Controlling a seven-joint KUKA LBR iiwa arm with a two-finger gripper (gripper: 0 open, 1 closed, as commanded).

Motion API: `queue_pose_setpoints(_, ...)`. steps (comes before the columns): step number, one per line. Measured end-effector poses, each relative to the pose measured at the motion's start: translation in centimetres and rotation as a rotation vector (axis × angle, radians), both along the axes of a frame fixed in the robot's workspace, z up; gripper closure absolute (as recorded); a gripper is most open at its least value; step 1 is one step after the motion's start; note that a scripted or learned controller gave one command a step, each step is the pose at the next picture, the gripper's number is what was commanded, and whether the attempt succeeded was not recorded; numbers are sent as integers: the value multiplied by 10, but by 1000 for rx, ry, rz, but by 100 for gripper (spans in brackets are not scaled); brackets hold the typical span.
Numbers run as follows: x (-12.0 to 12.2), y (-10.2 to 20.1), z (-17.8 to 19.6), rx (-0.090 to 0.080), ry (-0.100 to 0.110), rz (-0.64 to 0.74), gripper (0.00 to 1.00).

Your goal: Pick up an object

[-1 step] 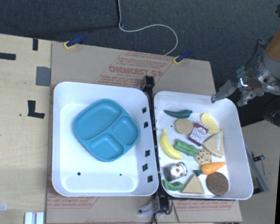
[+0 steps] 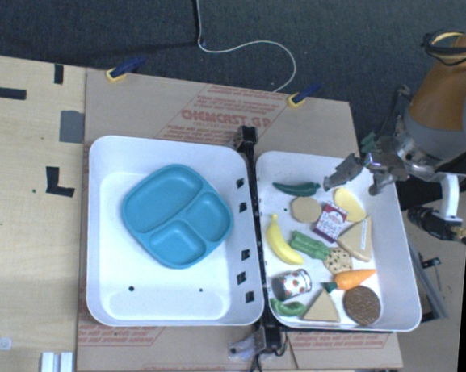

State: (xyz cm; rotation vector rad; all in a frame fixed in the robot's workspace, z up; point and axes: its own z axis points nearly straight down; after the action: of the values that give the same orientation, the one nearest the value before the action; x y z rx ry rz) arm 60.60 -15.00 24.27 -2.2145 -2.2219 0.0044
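My gripper (image 2: 358,176) hangs over the far right part of the right bin (image 2: 402,244), fingers spread apart with nothing between them. Just below it lie a yellow lemon-shaped piece (image 2: 350,203) and a dark green pepper (image 2: 295,187). Around these sit a tan round cookie (image 2: 303,209), a small purple-red packet (image 2: 329,223), a banana (image 2: 278,239), a green pickle-like piece (image 2: 309,246), a carrot (image 2: 353,277), a brown round patty (image 2: 362,304), a silver can (image 2: 291,285) and a sandwich wedge (image 2: 324,308).
The left bin (image 2: 102,291) holds a blue divided plate (image 2: 177,214). A white cable (image 2: 245,48) loops over the dark floor behind the bench. Blue and yellow clamps (image 2: 304,93) pin the cardboard at the back edge.
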Motion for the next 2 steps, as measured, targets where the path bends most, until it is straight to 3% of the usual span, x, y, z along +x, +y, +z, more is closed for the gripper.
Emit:
queue_pose_setpoints(1,-49,74,-62,2,4,1,0)
queue_pose_setpoints(2,-62,123,-59,0,-1,2,0)
